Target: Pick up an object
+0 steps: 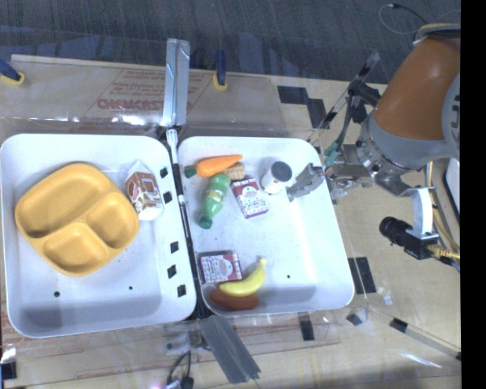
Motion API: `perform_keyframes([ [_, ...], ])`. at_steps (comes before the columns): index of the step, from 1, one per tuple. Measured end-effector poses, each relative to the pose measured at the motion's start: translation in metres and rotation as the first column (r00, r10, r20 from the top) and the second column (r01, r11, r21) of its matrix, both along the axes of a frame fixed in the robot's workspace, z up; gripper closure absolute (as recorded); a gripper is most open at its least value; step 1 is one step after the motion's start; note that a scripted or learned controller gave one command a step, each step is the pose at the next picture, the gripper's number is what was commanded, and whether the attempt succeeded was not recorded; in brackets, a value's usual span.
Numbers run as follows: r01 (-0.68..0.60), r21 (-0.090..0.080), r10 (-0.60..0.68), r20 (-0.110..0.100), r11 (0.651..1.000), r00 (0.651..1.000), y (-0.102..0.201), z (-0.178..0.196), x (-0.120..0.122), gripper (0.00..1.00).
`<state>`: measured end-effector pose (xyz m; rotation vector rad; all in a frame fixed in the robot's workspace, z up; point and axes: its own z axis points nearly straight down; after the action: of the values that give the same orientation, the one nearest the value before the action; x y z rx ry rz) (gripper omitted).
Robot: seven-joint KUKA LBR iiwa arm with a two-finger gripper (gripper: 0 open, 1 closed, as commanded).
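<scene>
floor (105, 6): dark grey carpet | bench (405, 298): pale wood, taped

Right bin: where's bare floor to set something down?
Right bin: bare middle strip between red carton and banana, plus the right side below the gripper. Crowded: the top row around carrot and green bottle, and the bottom-left corner.

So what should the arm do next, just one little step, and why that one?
Probably ease the gripper a little further left and down toward the small white bottle with the dark cap. The gripper hangs over the right bin's upper right part with nothing visibly between its fingers, and that bottle is the nearest thing, standing apart from the red carton.
</scene>
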<state>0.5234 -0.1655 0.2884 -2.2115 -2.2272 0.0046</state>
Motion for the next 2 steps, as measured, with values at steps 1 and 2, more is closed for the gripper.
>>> perform_keyframes([
  [1,-0.283,-0.002,0.283,0.005,0.959,0.959,-0.046,0.046,-0.017,0.0],
  [2,-0.031,0.001,0.031,-0.001,1.0,1.0,-0.046,0.03,-0.047,0.0],
])
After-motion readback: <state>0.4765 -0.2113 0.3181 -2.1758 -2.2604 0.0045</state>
